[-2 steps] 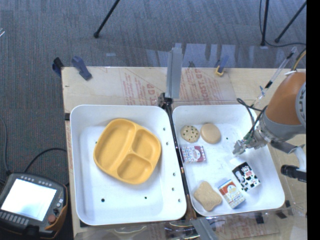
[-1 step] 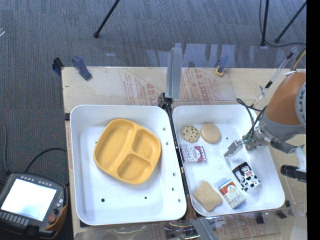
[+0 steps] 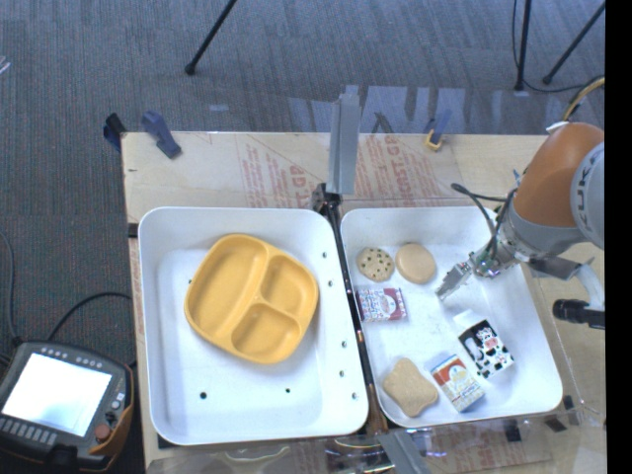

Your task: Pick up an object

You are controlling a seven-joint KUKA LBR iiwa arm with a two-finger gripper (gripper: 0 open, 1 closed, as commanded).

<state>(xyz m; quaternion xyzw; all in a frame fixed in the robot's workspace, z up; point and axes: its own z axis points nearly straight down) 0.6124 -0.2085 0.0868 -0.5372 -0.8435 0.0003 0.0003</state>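
Observation:
The right bin point(image 3: 446, 214) holds several small items. A chocolate-chip cookie point(image 3: 375, 263) and a tan round biscuit point(image 3: 416, 263) lie at its back left. A small red carton point(image 3: 381, 304) lies just in front of them. A black-and-white cow-print carton point(image 3: 486, 349), an orange-and-white carton point(image 3: 457, 381) and a slice of toast point(image 3: 409, 386) lie towards the front. My gripper point(image 3: 456, 280) hangs over the bin's middle, right of the biscuit and above bare white floor. It points down and to the left, and nothing shows in it.
The left bin point(image 3: 163, 363) holds a yellow divided plate point(image 3: 253, 296). A metal post point(image 3: 343, 156) stands at the back between the bins. The grey arm with its orange band point(image 3: 553, 181) crosses the right bin's far right side. A tablet-like pendant point(image 3: 59, 393) lies on the floor at the lower left.

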